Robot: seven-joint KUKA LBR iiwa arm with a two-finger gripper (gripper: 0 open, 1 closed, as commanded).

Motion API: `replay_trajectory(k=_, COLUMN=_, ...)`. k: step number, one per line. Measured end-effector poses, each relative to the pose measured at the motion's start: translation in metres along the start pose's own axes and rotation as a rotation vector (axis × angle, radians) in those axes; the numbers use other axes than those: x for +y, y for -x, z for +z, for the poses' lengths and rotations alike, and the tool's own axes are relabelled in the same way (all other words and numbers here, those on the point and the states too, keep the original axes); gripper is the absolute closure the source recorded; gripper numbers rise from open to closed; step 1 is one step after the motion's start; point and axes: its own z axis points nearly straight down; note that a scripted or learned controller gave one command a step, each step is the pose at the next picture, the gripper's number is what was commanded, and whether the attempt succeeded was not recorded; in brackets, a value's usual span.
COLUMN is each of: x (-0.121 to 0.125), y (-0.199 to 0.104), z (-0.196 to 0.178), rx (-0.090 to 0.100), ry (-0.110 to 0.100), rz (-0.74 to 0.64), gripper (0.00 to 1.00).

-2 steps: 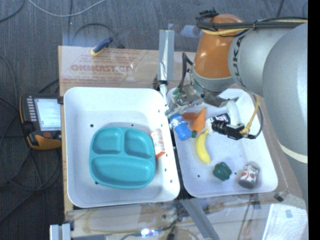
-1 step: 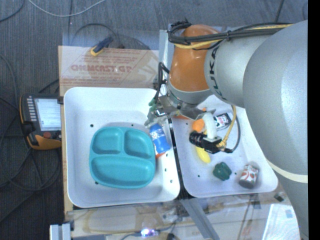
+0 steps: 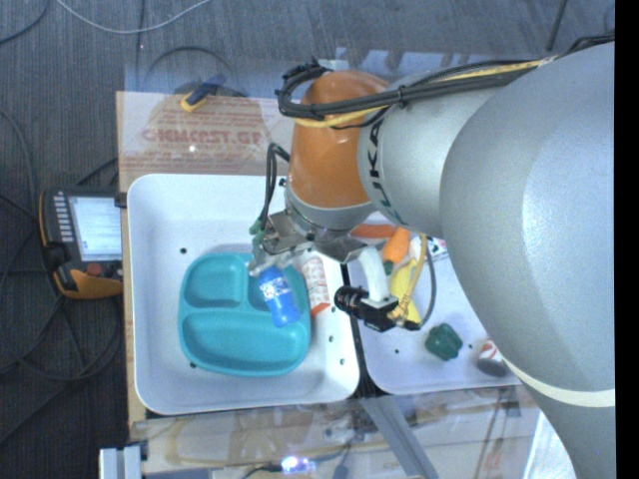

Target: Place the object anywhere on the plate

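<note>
In the left bin (image 3: 160, 208), toward its near edge, a teal plate (image 3: 235, 332) split into compartments. Across the plate's right rim, close to the bin's right edge, a blue bottle (image 3: 281, 300), tilted, its lower end over the plate. Right above the bottle's upper end, the gripper (image 3: 268, 255), touching it or nearly so. Cannot tell how far open, nor whether holding anything. Just beside the bottle, along the bin's right edge, a white tube (image 3: 318, 282) with red print. In the right bin (image 3: 399, 372), a green block (image 3: 444, 341) near the near edge and an orange piece (image 3: 397, 244) by the left edge, partly hidden under the arm.
</note>
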Motion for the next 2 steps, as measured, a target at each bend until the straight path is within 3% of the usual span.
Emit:
replay_trajectory(k=1, x=-0.0231, y=-0.0208, z=-0.0011, rx=-0.002, ry=0.0, rz=-0.161, gripper=1.0)
replay_trajectory(k=2, x=-0.0231, y=-0.0218, z=-0.001, rx=0.0, ry=0.001, rz=-0.162, gripper=0.0)
